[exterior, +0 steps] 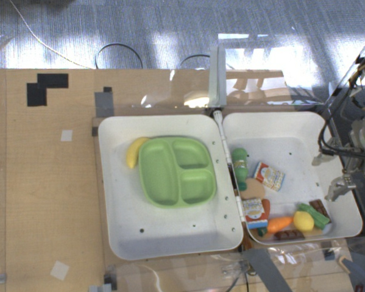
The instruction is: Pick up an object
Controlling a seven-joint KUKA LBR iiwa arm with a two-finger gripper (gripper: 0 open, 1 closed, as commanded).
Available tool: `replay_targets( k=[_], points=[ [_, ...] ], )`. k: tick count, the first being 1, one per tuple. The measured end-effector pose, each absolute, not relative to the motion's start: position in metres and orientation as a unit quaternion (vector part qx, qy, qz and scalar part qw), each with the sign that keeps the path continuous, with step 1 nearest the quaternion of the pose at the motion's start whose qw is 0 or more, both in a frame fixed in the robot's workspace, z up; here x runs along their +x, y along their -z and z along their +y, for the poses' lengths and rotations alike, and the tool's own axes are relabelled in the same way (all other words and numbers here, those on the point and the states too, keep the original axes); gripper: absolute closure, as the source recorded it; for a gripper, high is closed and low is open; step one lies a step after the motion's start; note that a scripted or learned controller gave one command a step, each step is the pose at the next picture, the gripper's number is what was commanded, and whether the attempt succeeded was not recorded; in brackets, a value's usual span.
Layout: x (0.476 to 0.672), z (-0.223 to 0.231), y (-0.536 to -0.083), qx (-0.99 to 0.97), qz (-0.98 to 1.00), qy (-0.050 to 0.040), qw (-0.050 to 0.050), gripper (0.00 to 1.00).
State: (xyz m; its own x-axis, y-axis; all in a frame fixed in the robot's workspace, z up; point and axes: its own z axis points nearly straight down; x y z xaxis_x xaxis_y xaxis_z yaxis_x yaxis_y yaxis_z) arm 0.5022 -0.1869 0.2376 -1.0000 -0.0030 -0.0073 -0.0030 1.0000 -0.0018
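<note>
We read this as pre-grasp: nothing picked yet. The grey arm's two-finger gripper [333, 177] sits at the right rim of the right-hand shallow white bin [291, 130], above the bin floor and well apart from the objects. Pincer state: we cannot tell; the metal parts there are small and blur into cabling.

Candidate objects all lie in the right bin, crowded along its left wall and front edge:
- green bottle-shaped toy [239, 161] against the divider
- small red-and-white printed carton [269, 176], lying alone, bare floor around it
- tan flat piece [253, 187] just beside the carton
- second red-and-white pack [254, 209] below that
- orange carrot-shaped toy [278, 224], yellow lemon-shaped toy [303, 221], green pieces [315, 215] and dark brown bars [289, 234] bunched at the front corner, touching

The left-hand white bin [120, 237] holds a green compartment plate [175, 171] with a yellow banana-shaped toy [133, 152] tucked at its upper-left edge.

Next move, our call: travel left over the right bin, pick one target, descend. The lone carton looks easiest; the front cluster risks a multi-object nudge.

Hard to make out: the arm is cut off at the right edge; the banana is partly hidden by the plate; the front-corner items overlap, so exact shapes are unclear.
</note>
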Motion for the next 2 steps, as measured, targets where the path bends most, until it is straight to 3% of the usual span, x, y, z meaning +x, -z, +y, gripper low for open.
replay_targets(
  k=[1,2],
  points=[
    [0.502,-0.133,-0.1,-0.064,0.998,0.0014,0.005,0.0],
    [0.583,-0.087,-0.09,-0.017,1.0,0.0002,0.01,0.0]
  ],
)
